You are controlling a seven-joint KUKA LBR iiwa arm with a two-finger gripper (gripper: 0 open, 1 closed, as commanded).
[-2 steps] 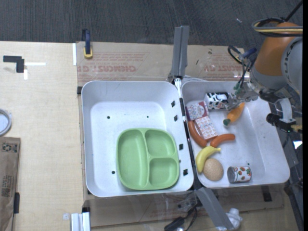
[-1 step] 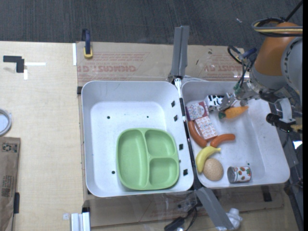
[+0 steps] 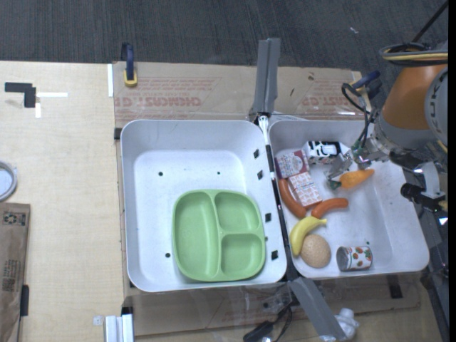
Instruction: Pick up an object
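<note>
On the desk's left, the shallow white left bin (image 3: 142, 191) carries only a pale green three-compartment plastic plate (image 3: 218, 235), so the business is all in the shallow white right bin (image 3: 399, 241). There the small orange toy carrot (image 3: 354, 179) lies with its long axis running roughly three to nine o'clock, its blunt end just at the metal claw (image 3: 340, 168), which sits at about ten o'clock from it. I cannot tell how the claw is set; the bin floor past the carrot at three o'clock is bare.
</note>
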